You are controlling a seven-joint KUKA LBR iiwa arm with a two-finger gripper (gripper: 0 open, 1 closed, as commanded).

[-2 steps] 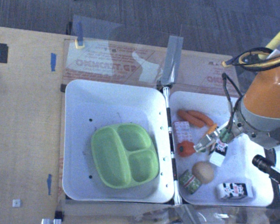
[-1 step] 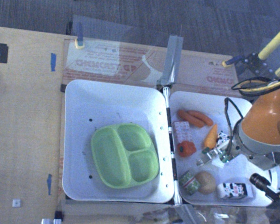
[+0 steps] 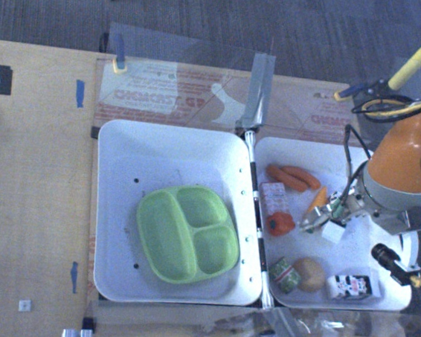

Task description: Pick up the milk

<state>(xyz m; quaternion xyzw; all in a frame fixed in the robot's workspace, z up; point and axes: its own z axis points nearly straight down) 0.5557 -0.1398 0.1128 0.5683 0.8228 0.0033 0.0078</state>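
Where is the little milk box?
The milk lies in the right bin's near right corner, just right of the brown potato, below the pincer.

The arm (image 3: 410,159) is cut off at the right edge, hiding part of the right bin (image 3: 398,300).

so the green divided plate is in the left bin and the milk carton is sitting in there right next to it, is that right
Not quite. The green divided plate does lie in the left bin, but the milk carton is not beside it. The camera view shows the carton in the right bin, near its front right corner, to the right of a brown round item. The gripper is above that same bin.
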